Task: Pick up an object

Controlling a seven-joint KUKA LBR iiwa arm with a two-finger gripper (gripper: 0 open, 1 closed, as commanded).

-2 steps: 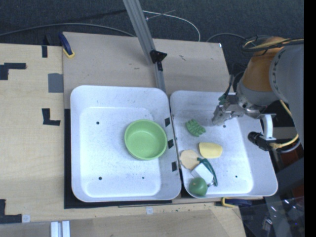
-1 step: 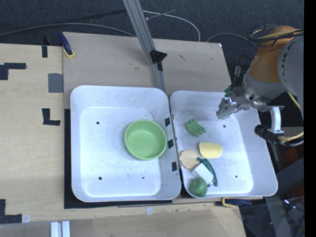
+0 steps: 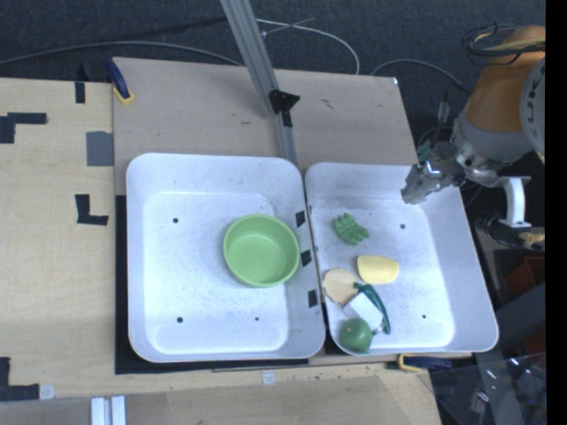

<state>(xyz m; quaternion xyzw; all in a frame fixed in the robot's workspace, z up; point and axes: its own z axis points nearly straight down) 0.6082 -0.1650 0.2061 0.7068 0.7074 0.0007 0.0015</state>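
Near the middle of the right bin (image 3: 443, 264) lies the yellow piece (image 3: 377, 269), the thing we judge easiest to lift. It looks like a small toy of moulded plastic: light, stiff, smooth enough to slip, not fragile. We would take it across its short width, where the sides run nearly parallel. Just below and left of it we see a pale round piece (image 3: 339, 284), a white and green tool (image 3: 370, 306) and a green ball (image 3: 356, 334), crowded together and touching or nearly so; the ball would roll from a poor pinch. Above them, apart from the cluster, sits a ridged green piece (image 3: 351, 229). The left bin (image 3: 159, 237) holds a green bowl (image 3: 260, 251).

Our claw (image 3: 418, 187) hangs over the right bin's far right corner, up and to the right of the yellow piece and well apart from it. It holds nothing that we can see; whether it is spread or closed we cannot tell.
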